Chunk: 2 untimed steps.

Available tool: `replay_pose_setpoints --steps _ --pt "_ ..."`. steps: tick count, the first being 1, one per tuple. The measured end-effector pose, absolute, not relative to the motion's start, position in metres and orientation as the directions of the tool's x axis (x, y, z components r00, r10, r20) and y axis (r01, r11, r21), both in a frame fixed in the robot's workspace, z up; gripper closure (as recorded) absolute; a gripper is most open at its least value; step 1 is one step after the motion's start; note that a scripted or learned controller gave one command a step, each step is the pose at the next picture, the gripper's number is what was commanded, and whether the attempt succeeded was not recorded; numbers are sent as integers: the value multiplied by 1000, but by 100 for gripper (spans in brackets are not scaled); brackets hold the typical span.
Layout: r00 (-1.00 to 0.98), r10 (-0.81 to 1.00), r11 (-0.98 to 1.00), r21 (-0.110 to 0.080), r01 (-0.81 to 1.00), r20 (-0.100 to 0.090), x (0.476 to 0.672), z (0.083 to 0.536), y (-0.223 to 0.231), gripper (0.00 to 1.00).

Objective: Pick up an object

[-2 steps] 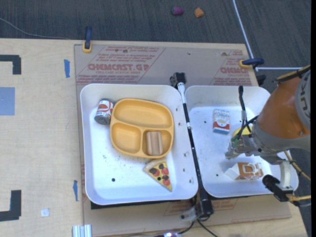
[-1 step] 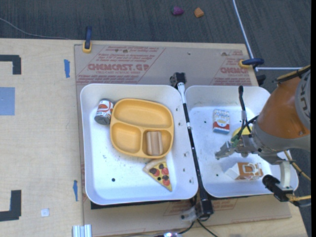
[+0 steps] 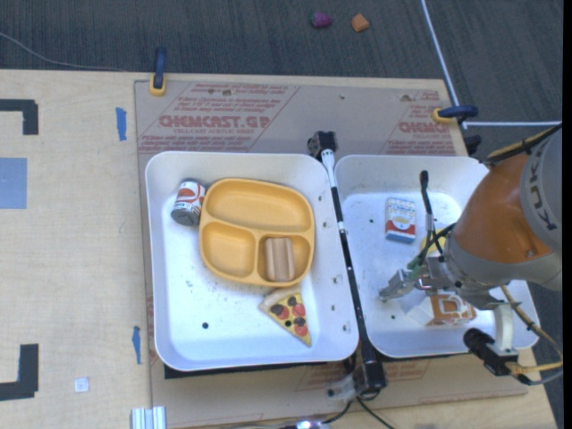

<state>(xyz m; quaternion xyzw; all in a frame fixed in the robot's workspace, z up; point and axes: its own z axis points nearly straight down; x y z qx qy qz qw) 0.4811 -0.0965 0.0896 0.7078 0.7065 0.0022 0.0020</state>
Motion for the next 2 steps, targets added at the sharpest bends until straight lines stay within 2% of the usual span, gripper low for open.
replay_pose_setpoints --steps 1,2 --pt "6 1000 -6 18 1000 -15 483 100 -102 100" --pt "7 1000 -6 18 1000 -15 483 100 -102 0"
